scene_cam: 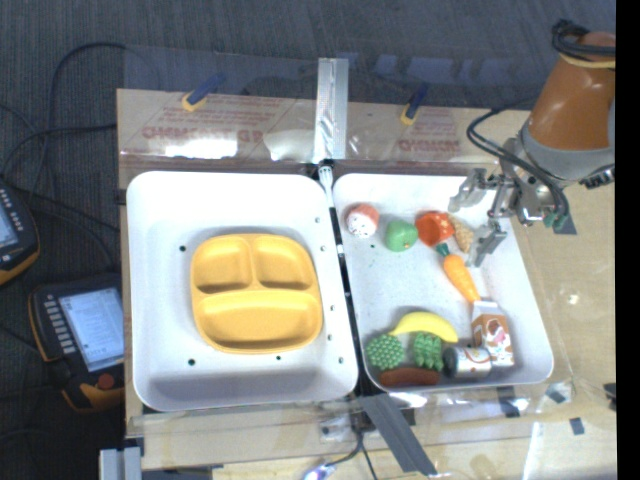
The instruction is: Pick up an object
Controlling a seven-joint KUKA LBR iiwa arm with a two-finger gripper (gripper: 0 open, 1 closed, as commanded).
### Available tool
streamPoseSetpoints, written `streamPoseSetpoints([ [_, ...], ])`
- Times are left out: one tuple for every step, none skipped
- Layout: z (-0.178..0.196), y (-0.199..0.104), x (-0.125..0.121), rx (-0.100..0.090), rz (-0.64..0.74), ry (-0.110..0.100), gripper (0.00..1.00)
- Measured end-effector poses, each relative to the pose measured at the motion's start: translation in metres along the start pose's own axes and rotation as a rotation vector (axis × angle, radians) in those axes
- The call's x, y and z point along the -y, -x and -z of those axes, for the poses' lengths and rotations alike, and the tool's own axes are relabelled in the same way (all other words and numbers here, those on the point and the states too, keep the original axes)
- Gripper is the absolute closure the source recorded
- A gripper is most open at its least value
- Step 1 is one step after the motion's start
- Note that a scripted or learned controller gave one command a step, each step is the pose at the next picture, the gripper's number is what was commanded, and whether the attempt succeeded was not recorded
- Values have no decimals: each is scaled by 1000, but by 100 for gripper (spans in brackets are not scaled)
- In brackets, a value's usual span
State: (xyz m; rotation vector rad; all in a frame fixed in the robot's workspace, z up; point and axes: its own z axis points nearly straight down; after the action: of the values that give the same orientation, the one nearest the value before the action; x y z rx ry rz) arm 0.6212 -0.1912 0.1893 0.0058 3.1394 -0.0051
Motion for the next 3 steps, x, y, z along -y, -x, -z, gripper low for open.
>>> streamPoseSetpoints([
  [-98,-16,4,8,-21,-3,0],
  [-99,-13,-14,12,-82,-1,0],
  [-98,-54,23,12,-168,2,0],
])
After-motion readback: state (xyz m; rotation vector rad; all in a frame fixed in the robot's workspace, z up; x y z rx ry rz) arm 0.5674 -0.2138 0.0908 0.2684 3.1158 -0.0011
